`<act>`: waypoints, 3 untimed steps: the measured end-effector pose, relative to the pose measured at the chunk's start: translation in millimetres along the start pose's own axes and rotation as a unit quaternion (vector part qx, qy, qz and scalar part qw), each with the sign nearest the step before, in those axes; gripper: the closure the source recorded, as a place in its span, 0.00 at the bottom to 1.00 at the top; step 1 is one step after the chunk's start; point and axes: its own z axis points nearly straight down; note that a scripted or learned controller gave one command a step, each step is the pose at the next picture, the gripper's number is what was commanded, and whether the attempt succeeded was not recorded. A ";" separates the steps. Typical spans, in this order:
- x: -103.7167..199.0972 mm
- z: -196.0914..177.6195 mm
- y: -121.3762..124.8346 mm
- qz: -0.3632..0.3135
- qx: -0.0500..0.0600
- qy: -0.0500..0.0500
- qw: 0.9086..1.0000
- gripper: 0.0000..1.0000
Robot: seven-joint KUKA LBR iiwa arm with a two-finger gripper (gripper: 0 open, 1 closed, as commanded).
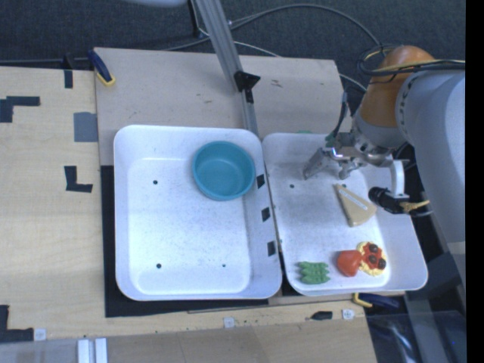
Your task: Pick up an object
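The gripper (pixel 330 165) hangs open and empty above the right bin (pixel 302 210); it should centre over the wedge (pixel 354 205) before descending

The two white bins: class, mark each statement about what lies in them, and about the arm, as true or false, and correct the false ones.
1. The blue bowl sits in the left bin. True.
2. The gripper holds the tan wedge between its fingers. False: the wedge lies on the floor of the right bin, apart from the gripper.
3. The green toy lies near the right bin's front edge. True.
4. The red and yellow toy is inside the blue bowl. False: it lies in the right bin, beside the green toy.
5. The gripper hangs over the left bin. False: it is over the right bin's far end.
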 end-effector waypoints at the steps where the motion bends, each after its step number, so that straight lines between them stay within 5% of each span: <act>1: 0.1 -13.2 1.3 0.000 -0.002 -0.001 1.000 1.00; 3: 1.7 -127.2 2.6 0.000 -0.003 -0.001 1.000 1.00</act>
